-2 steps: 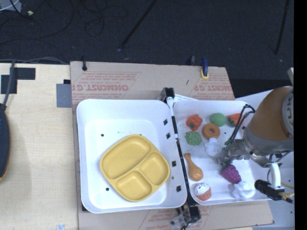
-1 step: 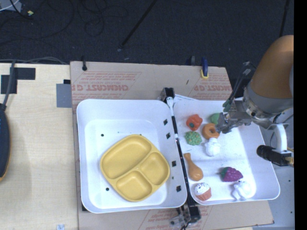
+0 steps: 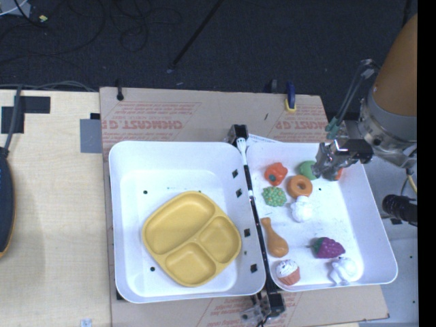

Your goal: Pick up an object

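Observation:
My gripper (image 3: 331,163) hangs low over the far right part of the right bin (image 3: 373,203), reaching in from the right. Right beside it on its left lies a green toy (image 3: 307,169), partly hidden by it. A bit of something red (image 3: 339,173) peeks out at its right side. Further left in the bin lie a red pepper (image 3: 275,174), an orange donut (image 3: 299,186), a green broccoli (image 3: 274,197) and a white piece (image 3: 302,211). Nearer the front are a drumstick (image 3: 274,237), a cupcake (image 3: 288,272), purple grapes (image 3: 328,248) and a white figure (image 3: 343,270).
The left bin (image 3: 129,182) holds a yellow divided plate (image 3: 192,238). A ridge with black clips (image 3: 246,203) separates the two bins. Both stand on a cardboard sheet (image 3: 191,114) on the bench. The arm's grey and orange body (image 3: 398,80) rises at the right.

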Controlling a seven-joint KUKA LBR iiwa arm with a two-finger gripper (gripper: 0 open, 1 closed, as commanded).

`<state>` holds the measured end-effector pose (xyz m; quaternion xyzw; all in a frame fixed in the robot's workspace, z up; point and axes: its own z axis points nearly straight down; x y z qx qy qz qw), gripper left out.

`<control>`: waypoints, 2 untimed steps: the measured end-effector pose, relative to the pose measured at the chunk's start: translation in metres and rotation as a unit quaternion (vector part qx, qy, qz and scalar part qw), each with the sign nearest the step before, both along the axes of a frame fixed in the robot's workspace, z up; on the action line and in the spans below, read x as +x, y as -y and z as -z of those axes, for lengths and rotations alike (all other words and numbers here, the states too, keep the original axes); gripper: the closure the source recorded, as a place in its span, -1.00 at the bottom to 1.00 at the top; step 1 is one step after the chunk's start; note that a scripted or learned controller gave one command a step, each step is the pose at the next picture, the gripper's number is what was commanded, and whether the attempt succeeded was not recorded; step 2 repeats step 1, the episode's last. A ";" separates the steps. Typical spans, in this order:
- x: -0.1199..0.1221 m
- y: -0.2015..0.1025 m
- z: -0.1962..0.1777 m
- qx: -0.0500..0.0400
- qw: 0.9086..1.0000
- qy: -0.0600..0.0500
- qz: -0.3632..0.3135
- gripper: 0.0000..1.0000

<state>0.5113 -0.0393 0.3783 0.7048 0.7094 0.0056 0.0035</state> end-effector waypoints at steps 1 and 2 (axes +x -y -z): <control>-0.010 -0.097 -0.003 0.000 1.000 -0.007 -0.002 1.00; -0.010 -0.097 -0.003 0.000 1.000 -0.007 -0.002 1.00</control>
